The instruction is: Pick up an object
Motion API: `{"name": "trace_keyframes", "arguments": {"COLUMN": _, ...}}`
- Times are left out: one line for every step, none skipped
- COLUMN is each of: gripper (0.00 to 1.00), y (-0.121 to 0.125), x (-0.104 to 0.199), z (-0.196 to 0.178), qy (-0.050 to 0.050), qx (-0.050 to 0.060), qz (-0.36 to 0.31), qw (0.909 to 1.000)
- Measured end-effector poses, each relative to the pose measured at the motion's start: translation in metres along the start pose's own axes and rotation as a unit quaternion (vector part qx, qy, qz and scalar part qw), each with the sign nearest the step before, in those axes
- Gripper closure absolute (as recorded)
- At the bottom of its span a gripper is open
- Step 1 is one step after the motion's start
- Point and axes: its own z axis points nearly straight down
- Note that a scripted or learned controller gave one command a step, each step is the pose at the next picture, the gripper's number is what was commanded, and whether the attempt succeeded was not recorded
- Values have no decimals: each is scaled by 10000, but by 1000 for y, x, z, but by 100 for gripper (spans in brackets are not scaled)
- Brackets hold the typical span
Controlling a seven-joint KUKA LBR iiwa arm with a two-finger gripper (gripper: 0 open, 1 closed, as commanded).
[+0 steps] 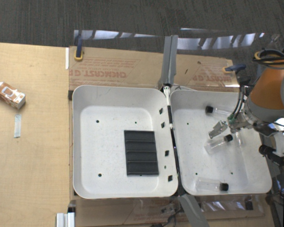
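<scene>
A black ribbed rectangular block [141, 153] lies flat in the middle of the left bin [85, 131]. The right bin [251, 186] holds three clear tubes with black caps: one near the back [211, 110], one in the middle [219, 141], one by the front wall [212, 186]. My gripper [223, 130] hangs low over the right bin, directly above and slightly behind the middle tube, close to its black cap [229, 137]. The grey arm with its orange band [269, 88] comes in from the right. Whether the gripper touches the tube cannot be made out.
A grey divider bar [169, 60] runs between the bins at the back. Black clips [169, 126] line the shared wall. A small brown-and-white carton [10, 95] and a pale strip [17, 127] lie on the wooden bench far left. Cables [271, 54] hang at the right.
</scene>
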Motion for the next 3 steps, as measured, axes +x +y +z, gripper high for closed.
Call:
{"name": "trace_keyframes", "arguments": {"gripper": 100, "y": 0, "x": -1, "z": -9, "qy": -6, "qx": -2, "qz": 3, "qw": 10000}}
{"name": "trace_keyframes", "arguments": {"gripper": 0, "y": 0, "x": -1, "z": -9, "qy": -5, "qx": -1, "qz": 3, "qw": 10000}}
{"name": "trace_keyframes", "arguments": {"gripper": 0, "y": -34, "x": 4, "z": 7, "qy": 15, "qx": -32, "qz": -701, "qw": 9975}}
